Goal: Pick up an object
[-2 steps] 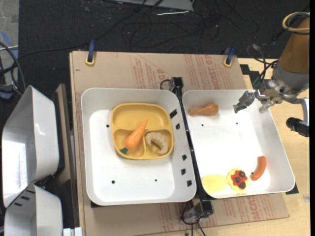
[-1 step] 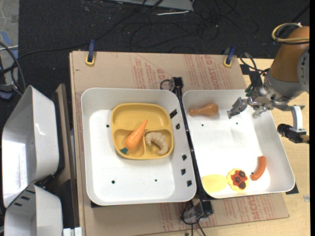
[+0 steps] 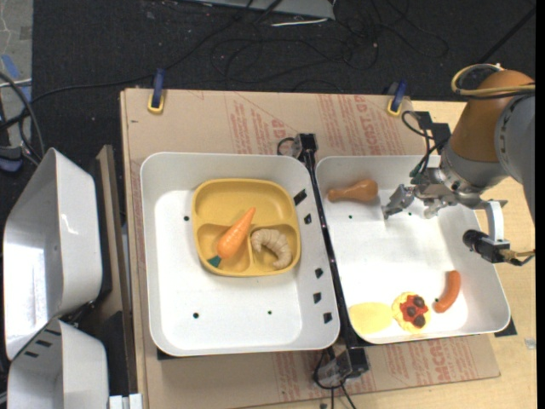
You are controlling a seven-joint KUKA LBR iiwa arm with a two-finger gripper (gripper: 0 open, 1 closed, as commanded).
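My gripper (image 3: pixel 397 204) hangs over the upper middle of the right bin (image 3: pixel 387 254), reaching in from the right, with nothing visible between its fingers. Just to its upper left lies a brown chicken drumstick (image 3: pixel 352 192). A sausage (image 3: pixel 448 291) rests near the right bin's lower right corner. A small pizza slice with red topping (image 3: pixel 411 310) and a pale yellow flat piece (image 3: pixel 370 317) lie along the front wall. In the left bin (image 3: pixel 170 254) a yellow divided plate (image 3: pixel 204 203) holds an orange carrot (image 3: pixel 236 233) and a pale shrimp (image 3: pixel 273 246).
A black divider with clips (image 3: pixel 319 228) runs between the two bins. The bins sit on a cardboard sheet (image 3: pixel 238 118) held by clamps. White containers (image 3: pixel 47 237) stand off the bench to the left. Cables lie on the dark floor behind.
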